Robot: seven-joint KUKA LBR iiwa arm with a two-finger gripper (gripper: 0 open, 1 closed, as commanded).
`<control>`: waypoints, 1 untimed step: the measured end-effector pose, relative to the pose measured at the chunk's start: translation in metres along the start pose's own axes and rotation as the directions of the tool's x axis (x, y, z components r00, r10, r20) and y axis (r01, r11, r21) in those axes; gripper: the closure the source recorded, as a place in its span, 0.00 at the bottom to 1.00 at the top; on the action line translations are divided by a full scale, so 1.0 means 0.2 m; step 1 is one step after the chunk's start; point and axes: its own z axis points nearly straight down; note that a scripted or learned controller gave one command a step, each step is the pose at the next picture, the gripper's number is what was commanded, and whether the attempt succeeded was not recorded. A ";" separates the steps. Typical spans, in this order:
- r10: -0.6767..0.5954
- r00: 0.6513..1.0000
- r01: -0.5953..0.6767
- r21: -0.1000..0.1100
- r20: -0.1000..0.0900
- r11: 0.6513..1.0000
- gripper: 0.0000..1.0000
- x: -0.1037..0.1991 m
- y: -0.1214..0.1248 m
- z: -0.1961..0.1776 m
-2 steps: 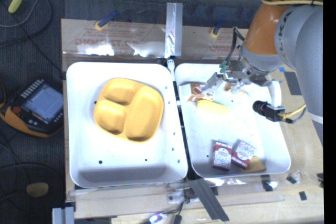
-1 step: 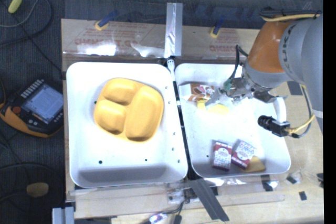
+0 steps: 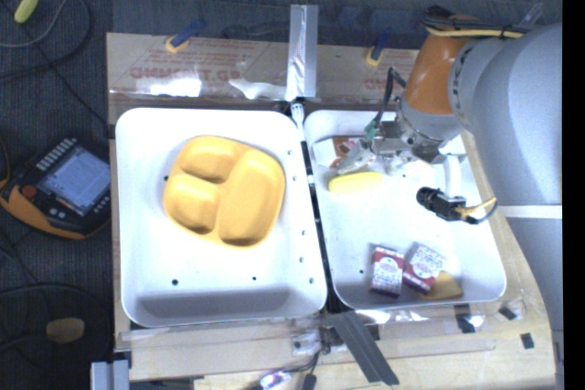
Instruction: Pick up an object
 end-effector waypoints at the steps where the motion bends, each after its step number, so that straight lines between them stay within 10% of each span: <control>1: 0.047 0.999 -0.047 0.052 -0.002 0.998 0.00 0.00 0.08 0.00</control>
